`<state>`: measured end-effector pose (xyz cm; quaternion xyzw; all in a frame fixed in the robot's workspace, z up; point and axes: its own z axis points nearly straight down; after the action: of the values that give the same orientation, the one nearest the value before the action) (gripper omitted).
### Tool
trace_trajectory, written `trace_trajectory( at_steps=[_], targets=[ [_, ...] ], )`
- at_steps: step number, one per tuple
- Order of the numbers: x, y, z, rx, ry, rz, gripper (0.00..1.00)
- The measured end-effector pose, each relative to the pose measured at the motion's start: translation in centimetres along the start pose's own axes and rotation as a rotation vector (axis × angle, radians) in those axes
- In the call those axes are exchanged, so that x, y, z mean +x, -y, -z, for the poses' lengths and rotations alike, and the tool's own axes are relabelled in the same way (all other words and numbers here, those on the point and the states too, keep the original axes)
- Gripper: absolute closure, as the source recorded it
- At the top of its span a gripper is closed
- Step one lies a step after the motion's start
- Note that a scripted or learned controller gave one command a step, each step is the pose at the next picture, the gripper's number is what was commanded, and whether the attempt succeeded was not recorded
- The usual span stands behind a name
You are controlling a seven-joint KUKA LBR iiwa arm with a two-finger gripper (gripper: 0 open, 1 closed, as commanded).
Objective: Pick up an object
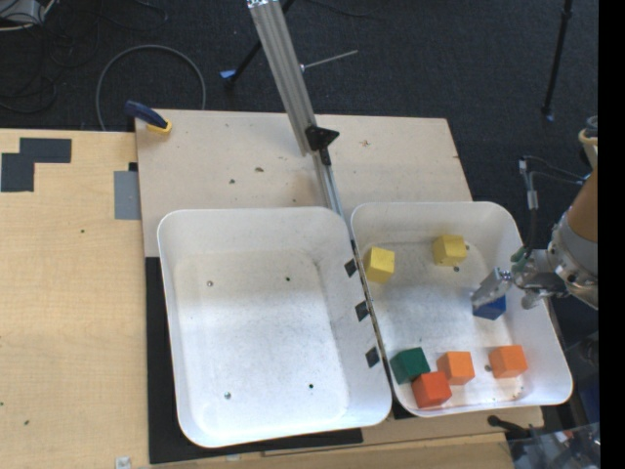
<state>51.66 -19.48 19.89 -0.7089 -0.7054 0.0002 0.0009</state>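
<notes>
Your end effector (493, 289) sits at about 3 o'clock in the right bin (430, 213), reaching in over that bin's right rim, and a blue block (490, 308) is right at its tip. You cannot tell how far apart the fingers stand, nor whether the blue block is truly between them or just touching beneath.

Look along the right bin's edges. A yellow block (380, 263) lies close against the left wall at about 10 o'clock, and a second yellow block (449, 250) sits near 12 o'clock, apart from any wall. Along the near edge, from 7 to 5 o'clock, you have a green block (409, 363), a red block (431, 389) touching it, an orange block (456, 365) just beside the red one, and another orange block (508, 361) near the right wall. The bin's middle is open floor, between the yellow pair and that near row.

The left bin (195, 233) touches the right bin along their shared rim, where small black clips (360, 310) sit. An aluminium rail (291, 86) slants across the tabletop (391, 154) from 12 o'clock toward that seam.
</notes>
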Motion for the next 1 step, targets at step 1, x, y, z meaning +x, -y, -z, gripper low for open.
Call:
trace_trajectory(
  at_steps=[1],
  targets=[
    [-0.59, -8.88, -5.23, -0.001, 0.000, 0.008, 0.00]
  ],
)
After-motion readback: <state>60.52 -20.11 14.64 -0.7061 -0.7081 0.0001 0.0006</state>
